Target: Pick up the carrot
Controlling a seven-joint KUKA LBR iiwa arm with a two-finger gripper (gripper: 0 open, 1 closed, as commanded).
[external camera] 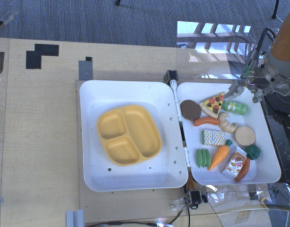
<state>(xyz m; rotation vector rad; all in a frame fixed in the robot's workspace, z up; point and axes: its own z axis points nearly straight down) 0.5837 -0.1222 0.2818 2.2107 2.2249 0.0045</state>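
The carrot [220, 156] lies in the right bin [272, 167], toward the bin's six o'clock, tilted so its orange tip points to about seven o'clock and its green top to about one o'clock. It looks like a toy: a small, light, stiff piece, probably smooth plastic, so likely a little slippery but not fragile. The body tapers, and a grip near the narrow tip would tend to squeeze it out, so the thicker middle of the orange part seems the best place to take hold, with the closing direction across the carrot's long axis.

It is crowded. The green pea pod [203, 157] lies just beside it at nine o'clock, the small carton [234, 164] is touching or nearly touching at three o'clock, and the patterned packet [213, 137] sits at eleven o'clock. The room for coming down on either side of the carrot is tight, and a neighbour could get nudged or caught along with it.

The end effector [245, 90] hangs over the bin's one o'clock corner, near the green bottle [234, 108] and the pizza slice [213, 105], well apart from the carrot. I cannot tell whether it is released or clenched; nothing is seen held in it.

The left bin [88, 126] holds a yellow divided plate [129, 134].
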